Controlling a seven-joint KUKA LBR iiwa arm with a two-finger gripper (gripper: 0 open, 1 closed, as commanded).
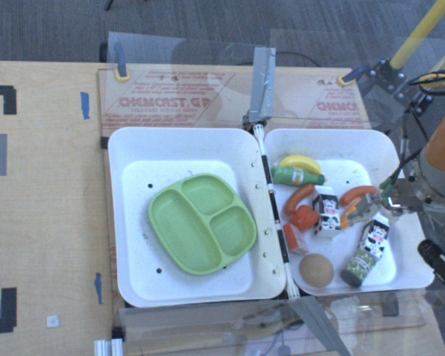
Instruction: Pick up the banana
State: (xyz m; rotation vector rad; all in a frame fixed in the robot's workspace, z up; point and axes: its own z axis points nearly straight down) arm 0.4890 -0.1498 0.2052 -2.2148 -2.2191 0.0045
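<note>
The yellow banana [300,162] lies at the back of the right bin [386,148], pressed against a green bottle [297,175] just in front of it. My gripper [365,209] reaches in from the right, low over the bin's right half, beside an orange sausage-shaped piece [358,193]. It sits well to the right of the banana and in front of it, with a small black-and-white carton [327,212] between them. Nothing shows in its grasp.
The right bin also holds another orange sausage [298,197], a red piece [305,218], a brown ball [316,269] and a cow-patterned bottle [368,250]. A green divided plate [202,222] lies in the left bin [126,150].
</note>
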